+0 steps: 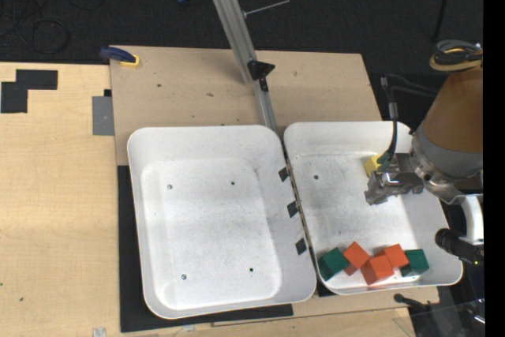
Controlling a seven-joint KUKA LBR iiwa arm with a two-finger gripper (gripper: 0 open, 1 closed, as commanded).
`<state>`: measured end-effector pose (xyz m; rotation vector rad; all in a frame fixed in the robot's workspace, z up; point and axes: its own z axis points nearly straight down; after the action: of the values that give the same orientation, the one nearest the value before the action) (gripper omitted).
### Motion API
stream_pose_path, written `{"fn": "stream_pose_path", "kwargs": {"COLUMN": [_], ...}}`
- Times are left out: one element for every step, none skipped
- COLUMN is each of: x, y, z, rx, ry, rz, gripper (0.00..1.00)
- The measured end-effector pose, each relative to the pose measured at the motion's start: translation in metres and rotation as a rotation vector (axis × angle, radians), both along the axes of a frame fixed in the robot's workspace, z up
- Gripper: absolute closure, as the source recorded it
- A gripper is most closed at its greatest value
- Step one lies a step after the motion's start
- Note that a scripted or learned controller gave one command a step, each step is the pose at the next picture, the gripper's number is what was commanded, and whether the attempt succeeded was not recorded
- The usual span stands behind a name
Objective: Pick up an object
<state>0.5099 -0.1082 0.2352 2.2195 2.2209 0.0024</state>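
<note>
The claw [384, 187], its grip state impossible to tell, is hovering over the right bin [339, 140] beside a yellow piece [372, 164], apparently in the approach step. The blocks [377, 260] are lying at six o'clock, so the next move is probably calling for a descent onto one.

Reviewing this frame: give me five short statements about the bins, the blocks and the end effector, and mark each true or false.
1. The coloured blocks sit clustered in the right bin, at its near edge. True.
2. The blocks lie in the left bin. False: they lie in the right bin.
3. The end effector is over the right bin. True.
4. The end effector is touching the block cluster. False: it is apart from the cluster, farther back in the bin.
5. All the blocks are blue. False: they are orange-red and green, and a small yellow object lies near the end effector.
</note>
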Motion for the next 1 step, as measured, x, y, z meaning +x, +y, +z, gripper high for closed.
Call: {"fn": "stream_pose_path", "kwargs": {"x": [0.0054], "y": [0.0528], "z": [0.0054], "rx": [0.002], "ry": [0.003], "rz": [0.005], "gripper": [1.00]}}
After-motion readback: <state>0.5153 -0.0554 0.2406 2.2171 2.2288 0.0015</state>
